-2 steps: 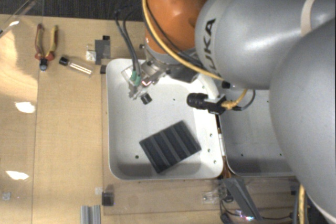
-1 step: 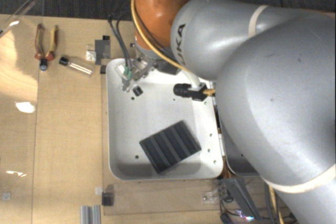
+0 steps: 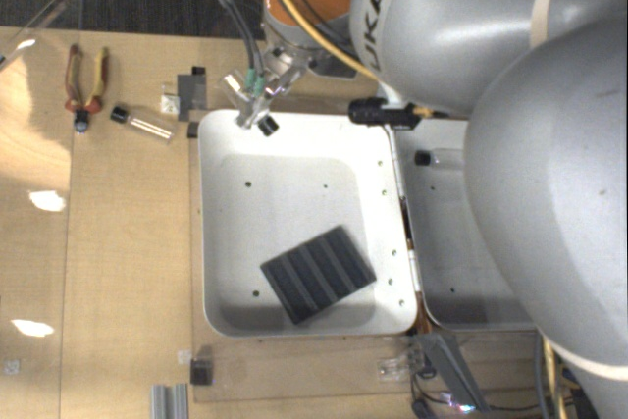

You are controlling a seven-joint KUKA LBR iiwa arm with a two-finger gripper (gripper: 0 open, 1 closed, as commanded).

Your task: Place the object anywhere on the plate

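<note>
The jaws (image 3: 260, 108) hang at the left bin's (image 3: 221, 240) far left corner, their spread not something I can tell, while the ridged black plate (image 3: 317, 274) lies well below them, long axis diagonal, near the bin's front wall.

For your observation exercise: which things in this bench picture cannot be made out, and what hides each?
- Right bin: mostly covered by the grey arm in the camera view.
- Gripper: too small and blurred to read its fingers.
- Plate: none identifiable; the left bin holds a dark ribbed block.
</note>
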